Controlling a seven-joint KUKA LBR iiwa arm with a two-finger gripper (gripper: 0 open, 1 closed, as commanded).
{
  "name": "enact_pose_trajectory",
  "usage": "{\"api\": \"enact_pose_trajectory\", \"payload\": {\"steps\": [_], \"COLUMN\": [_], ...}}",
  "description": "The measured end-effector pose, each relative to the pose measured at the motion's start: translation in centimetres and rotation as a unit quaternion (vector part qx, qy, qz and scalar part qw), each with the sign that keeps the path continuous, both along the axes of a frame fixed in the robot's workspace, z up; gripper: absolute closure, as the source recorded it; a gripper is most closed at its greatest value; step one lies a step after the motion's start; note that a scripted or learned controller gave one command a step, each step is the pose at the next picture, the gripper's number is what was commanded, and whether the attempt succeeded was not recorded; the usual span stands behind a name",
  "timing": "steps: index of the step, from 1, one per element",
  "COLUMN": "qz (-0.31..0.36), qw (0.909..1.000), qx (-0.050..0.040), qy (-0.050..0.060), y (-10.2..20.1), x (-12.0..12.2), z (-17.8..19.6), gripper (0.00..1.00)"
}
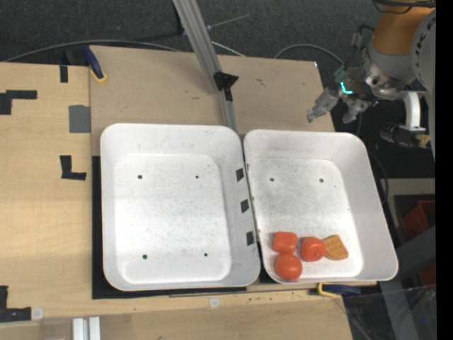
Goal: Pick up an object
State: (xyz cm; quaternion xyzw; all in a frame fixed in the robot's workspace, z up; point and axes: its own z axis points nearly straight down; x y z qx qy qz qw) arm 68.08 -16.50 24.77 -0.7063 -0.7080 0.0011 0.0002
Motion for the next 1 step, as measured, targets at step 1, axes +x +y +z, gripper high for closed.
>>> {"api": "enact_pose_trajectory", "payload": {"steps": [1], "qz": [0.000], "qw": [1.0000], "qx": [0.0006], "qy": [0.003], "y": [0.18], "x": [-0.52], "z": [-6.42], "gripper": [0.00]}}
